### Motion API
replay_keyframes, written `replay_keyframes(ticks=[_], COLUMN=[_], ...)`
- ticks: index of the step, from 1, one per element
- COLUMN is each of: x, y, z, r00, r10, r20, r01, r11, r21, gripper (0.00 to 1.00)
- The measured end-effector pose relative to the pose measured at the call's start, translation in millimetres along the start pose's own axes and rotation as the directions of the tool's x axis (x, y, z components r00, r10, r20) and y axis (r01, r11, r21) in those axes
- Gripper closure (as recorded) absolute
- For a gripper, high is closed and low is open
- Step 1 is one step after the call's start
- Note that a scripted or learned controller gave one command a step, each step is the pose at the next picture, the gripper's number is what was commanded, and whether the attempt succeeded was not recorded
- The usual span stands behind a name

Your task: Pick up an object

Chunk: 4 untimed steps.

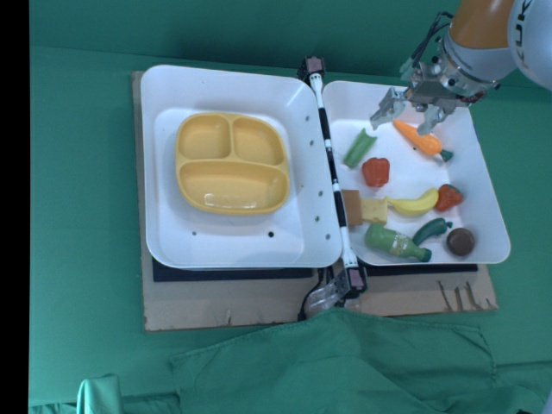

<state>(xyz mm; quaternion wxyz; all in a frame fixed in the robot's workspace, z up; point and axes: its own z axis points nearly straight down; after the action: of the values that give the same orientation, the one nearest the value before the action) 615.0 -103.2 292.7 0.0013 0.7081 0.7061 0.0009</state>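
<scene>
1. Start with the left bin [164,222]: you see it carries a yellow divided plate [231,163] set toward its far edge, with nothing on the plate. I judge it is a drop-off spot, not the working area.
2. Your right bin [483,192] holds all the small toys, spread apart, which should leave room for fingers to come down around one of them.
3. The gripper [408,114] hangs over the right bin's far edge with its fingers spread apart and nothing between them; it is released, not grasping.
4. The carrot [417,138] looks like the likely target, since it lies just below the gripper near the far edge. Its long axis runs diagonally, orange body toward the far-left, green tip toward the right edge. You would want the fingers to close across that axis.
5. The green pepper [360,147] lies beside it toward the dividing edge, tilted the opposite way.
6. Nearer the middle you see the red pepper [375,172]. The banana [414,203], bottle [394,242] and brown ball [460,241] sit along the near edge, well apart from the gripper.
</scene>
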Motion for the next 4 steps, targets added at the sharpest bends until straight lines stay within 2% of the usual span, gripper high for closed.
replay_keyframes(ticks=[1, 2, 3, 4], x=[0.0, -11.6, -4.0, -4.5], y=[0.0, 0.4, 3.4, 8.1], z=[0.0, 47.7, 101.8, 105.4], r00=[1.0, 1.0, 1.0, 1.0], r10=[0.0, 0.002, 0.001, 0.0], r20=[0.0, 0.001, 0.0, 0.0], r01=[0.0, -0.002, -0.001, 0.0], r11=[1.0, 1.0, 1.0, 1.0], r21=[0.0, 0.005, -0.001, -0.013], gripper=[0.0, 0.0, 0.0, 0.0])
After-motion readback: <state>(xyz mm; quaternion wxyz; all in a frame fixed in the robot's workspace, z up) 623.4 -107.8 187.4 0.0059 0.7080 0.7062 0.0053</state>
